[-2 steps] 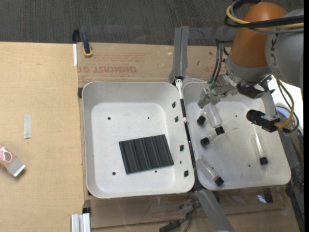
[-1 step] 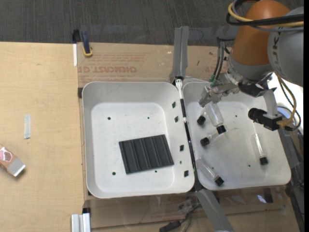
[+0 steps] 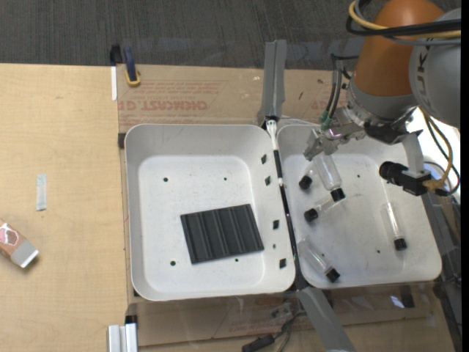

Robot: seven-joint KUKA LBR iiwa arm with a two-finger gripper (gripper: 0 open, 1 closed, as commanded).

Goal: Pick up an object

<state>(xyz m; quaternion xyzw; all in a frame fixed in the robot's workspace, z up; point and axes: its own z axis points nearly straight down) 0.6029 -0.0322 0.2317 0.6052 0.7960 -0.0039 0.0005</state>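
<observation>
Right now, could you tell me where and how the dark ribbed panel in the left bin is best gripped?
Probably from straight above, across the dark ribbed panel's shorter width. It lies flat and slightly rotated in the left bin, clear of the walls, so fingers should align with its long edges.

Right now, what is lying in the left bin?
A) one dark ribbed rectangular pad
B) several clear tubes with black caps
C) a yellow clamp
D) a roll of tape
A: the dark ribbed pad lies alone on the floor of the left bin, while the clear black-capped tubes are scattered in the right bin, where the gripper hangs.
</observation>
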